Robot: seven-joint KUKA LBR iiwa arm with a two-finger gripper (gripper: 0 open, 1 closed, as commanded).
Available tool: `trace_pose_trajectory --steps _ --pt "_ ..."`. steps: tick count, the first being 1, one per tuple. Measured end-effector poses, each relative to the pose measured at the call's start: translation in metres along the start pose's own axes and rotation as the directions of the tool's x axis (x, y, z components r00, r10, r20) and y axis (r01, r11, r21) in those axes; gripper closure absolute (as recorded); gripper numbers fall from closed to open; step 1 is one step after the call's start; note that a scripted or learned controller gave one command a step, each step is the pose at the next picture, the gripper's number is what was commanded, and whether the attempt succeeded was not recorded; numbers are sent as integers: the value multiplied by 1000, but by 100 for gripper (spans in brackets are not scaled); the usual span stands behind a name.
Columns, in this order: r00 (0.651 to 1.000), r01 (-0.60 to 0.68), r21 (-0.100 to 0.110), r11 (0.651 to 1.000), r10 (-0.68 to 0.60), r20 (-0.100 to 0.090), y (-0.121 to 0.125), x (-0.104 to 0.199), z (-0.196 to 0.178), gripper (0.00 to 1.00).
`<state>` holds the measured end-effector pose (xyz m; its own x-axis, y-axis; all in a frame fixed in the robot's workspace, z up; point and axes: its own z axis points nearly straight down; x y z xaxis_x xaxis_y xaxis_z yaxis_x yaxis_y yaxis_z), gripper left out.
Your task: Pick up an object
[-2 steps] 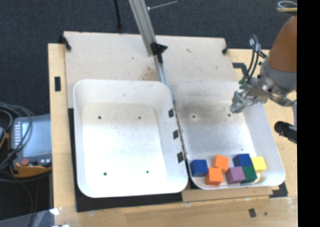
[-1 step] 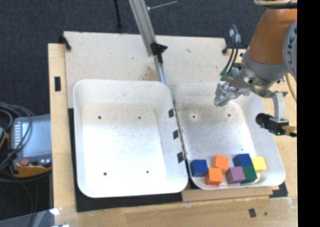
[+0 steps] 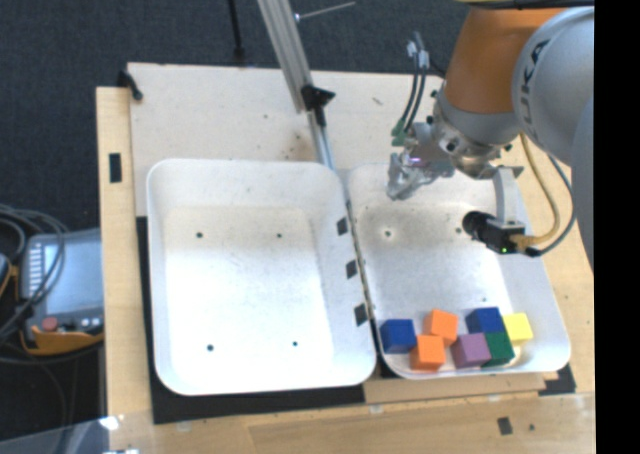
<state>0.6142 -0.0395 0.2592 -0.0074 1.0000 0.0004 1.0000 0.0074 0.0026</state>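
left bin (image 3: 165, 192) | metal rail (image 3: 285, 42) leaning | pendant (image 3: 60, 287) beside bench (image 3: 200, 102)

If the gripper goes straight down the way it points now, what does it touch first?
Probably the bare floor of the right bin near its far-left corner. The gripper is far from the blocks, though its height is unclear.

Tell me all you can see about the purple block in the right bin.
The purple block is a small cube, matte, looking like foam or painted wood. It sits flat among the blocks at the near edge of the right bin. An orange block touches its left side, a green block its right. The gripper hangs far from it.
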Motion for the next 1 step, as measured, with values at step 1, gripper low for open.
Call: trace_pose_trajectory --steps 1 --pt "1000 -2 4 1000 2 0 8 47 12 100"
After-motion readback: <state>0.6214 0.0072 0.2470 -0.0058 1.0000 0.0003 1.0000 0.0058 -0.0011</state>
